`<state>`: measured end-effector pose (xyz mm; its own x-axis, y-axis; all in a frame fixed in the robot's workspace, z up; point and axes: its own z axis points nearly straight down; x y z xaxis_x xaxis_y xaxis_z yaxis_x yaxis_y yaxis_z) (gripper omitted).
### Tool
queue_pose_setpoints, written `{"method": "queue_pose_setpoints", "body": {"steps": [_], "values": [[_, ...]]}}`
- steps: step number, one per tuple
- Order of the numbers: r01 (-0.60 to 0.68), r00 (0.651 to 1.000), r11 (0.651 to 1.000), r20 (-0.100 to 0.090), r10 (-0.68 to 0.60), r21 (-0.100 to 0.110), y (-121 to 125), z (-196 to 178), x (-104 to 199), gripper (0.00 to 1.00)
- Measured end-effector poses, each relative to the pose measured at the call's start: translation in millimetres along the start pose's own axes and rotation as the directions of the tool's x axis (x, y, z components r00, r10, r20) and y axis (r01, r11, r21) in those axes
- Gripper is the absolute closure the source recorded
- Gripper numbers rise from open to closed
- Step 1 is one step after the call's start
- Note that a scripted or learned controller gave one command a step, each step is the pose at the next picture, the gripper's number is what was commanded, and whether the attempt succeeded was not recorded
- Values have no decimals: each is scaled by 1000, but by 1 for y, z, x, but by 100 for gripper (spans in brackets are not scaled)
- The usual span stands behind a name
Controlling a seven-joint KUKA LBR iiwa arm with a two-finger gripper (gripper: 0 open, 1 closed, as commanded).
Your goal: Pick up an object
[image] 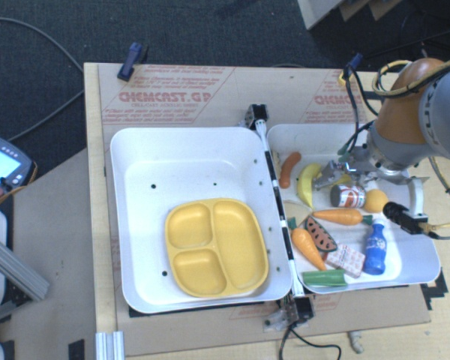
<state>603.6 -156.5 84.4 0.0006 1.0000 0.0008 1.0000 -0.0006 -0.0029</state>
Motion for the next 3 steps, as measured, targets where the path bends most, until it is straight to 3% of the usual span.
{"method": "queue_pose_setpoints", "body": {"steps": [1,2,3], "values": [[0,1000,1000,0,0,-3,1,-10,0,100],[0,1000,1000,0,0,-3,1,-10,0,0],[-1,1000,1000,7,2,-14,-58,-4,35,0]]}}
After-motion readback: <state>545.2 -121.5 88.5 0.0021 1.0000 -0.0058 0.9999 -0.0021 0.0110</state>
